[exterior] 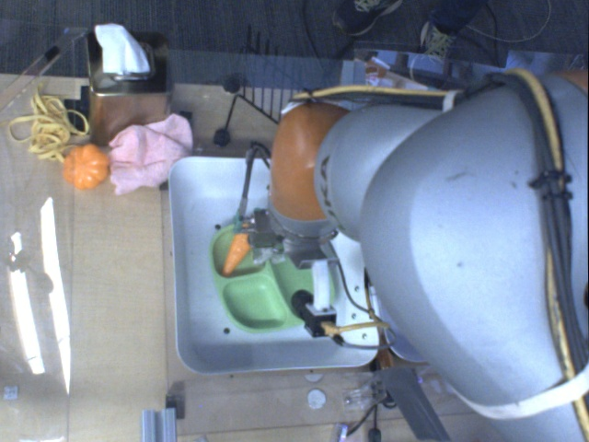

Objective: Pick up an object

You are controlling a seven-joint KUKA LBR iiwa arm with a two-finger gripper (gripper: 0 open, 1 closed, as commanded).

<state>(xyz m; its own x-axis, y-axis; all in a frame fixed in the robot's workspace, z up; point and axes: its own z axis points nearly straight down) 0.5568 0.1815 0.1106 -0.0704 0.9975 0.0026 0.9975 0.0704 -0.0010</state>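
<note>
Orange carrot [236,251] on the green tray [253,304] sits beside the gripper [267,238], grip state hidden, so it's reaching, closing next.

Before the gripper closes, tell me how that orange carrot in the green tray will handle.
The carrot looks like a small moulded toy, so probably stiff and light. Its tapered, rounded body could slip from a pinch or roll. It lies in a compartment of the green tray, whose wall may hinder a side approach.
</note>
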